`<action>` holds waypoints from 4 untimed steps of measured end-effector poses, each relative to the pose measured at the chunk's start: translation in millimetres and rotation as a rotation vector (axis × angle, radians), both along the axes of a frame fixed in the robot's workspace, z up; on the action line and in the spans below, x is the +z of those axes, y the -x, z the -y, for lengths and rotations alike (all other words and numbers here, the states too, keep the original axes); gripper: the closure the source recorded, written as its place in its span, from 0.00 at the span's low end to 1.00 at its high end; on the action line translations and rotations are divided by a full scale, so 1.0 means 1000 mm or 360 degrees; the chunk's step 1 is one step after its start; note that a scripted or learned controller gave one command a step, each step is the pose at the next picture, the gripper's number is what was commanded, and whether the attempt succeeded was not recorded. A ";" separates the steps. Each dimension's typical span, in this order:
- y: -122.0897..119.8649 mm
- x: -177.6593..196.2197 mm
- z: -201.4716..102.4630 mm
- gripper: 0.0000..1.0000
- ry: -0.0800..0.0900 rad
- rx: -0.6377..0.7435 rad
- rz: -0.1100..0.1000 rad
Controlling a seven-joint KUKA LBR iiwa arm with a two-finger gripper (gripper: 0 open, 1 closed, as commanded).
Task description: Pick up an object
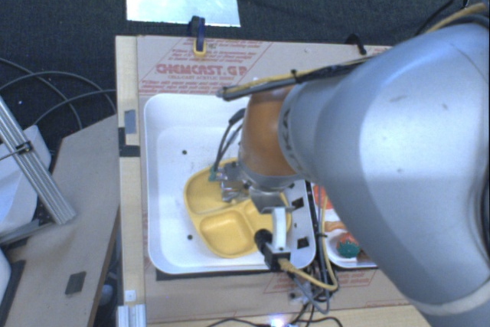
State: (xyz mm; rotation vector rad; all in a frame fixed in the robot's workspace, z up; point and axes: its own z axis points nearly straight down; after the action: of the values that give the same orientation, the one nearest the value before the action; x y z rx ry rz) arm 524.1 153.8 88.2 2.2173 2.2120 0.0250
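Camera view looks down on the left bin [164, 165], a shallow white one on the bench [130, 57]. A yellow dish [218, 222] with two compartments lies in the bin's near right part. The grey arm [398, 165] comes in from the right and covers most of the right bin [360, 260], where a small red and green thing [346, 246] shows at the edge. The orange band [264, 130] sits above the wrist. The end effector [230, 184] hangs just over the dish's far edge, perhaps touching it; the wrist hides it, so I cannot tell whether it is released or clenched.
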 end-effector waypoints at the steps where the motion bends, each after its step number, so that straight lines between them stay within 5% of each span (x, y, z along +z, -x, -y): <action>1: -0.056 0.324 -0.052 1.00 -0.0005 0.0015 0.0005; 2: -0.069 0.137 -0.082 1.00 0.0013 0.0015 -0.0048; 3: -0.145 0.036 -0.041 1.00 0.0012 -0.0002 -0.0036; 4: -0.146 0.055 -0.046 1.00 0.0008 0.0012 -0.0021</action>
State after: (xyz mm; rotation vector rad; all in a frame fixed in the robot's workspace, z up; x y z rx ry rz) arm 669.9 199.3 142.8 2.2129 2.2248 0.0055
